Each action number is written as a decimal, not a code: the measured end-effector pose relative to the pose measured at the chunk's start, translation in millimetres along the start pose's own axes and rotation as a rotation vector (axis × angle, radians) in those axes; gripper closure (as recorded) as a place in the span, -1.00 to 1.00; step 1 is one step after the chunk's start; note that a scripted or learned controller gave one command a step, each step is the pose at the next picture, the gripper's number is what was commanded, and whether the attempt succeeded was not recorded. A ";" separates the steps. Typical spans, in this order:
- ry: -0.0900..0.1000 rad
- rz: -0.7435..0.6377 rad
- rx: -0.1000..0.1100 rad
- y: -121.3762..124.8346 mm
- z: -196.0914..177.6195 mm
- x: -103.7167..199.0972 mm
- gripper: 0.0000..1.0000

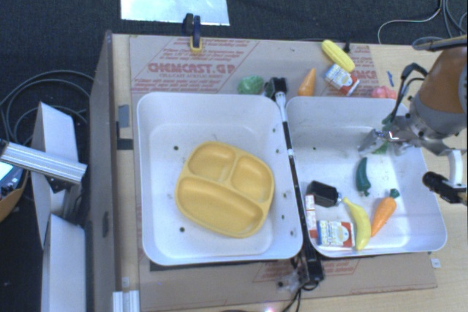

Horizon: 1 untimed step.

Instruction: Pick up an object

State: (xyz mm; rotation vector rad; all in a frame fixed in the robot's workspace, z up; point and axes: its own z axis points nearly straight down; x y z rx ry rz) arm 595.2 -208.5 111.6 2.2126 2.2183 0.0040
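The arm [442, 95] is reaching in over the far right corner of the right bin [329, 117], and the gripper [382, 139] is hanging low there, just above the bin's floor. From where I'm standing I cannot tell whether it is spread or closed; the metal is blurring together. A small green scrap [379, 148] is lying right under it, too small to name. The likeliest target, a green pod [362, 175], is sitting near the bin's middle, a little nearer its front than the gripper is. A carrot [382, 214] and a banana [357, 219] are lying side by side toward the bin's front right, with a carton [330, 233] against the front wall and a black block [322, 193] by the bin's left wall. To my eye the approach is only beginning. Doing it well is going to mean picking one item that is lying apart, such as the pod, centring over it, turning across its narrow width and descending straight. The carrot and banana are crowding each other, so a grab there is risking a nudge instead of a hold.
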 end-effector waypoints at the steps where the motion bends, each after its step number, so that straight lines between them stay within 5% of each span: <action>1: 0.005 0.001 0.009 -24.6 15.9 23.7 -1.00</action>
